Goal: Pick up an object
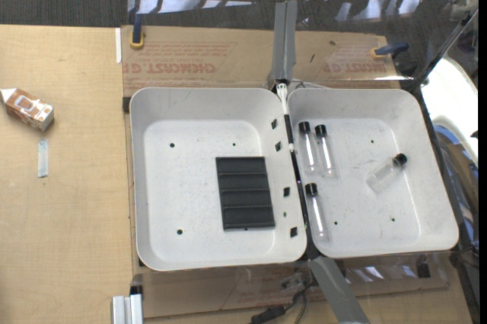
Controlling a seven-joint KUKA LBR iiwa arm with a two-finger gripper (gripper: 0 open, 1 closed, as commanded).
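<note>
Jaws: their state cannot be told from the camera view; nothing is seen to be gripped.

Right bin [428, 134]: four candidate objects are noted. A clear vial [385, 173] with a black cap is lying tilted toward 3 o'clock of the bin floor, well apart from the rest. Two capped tubes, [308, 145] and [323, 151], are laid side by side at 10 o'clock, just beside each other. A third tube [314, 213] is lying at 8 o'clock, close to the bin wall.

Left bin [137, 163]: a black ribbed block [245, 193] is lying flat near the centre, slightly toward 6 o'clock.

Table [68, 239]: a small printed carton [29, 109] is seen at 9 o'clock of the view, with a thin strip [42, 160] just below it.

Risks, as judged: the tubes are round and clear, so they are likely to be rolled away or squeezed out when closed on. The paired tubes may be caught together or pushed apart. The third tube leaves little room against the wall, so a collision is possible. The block is low and wide; a grasp across its width may be missed.
</note>
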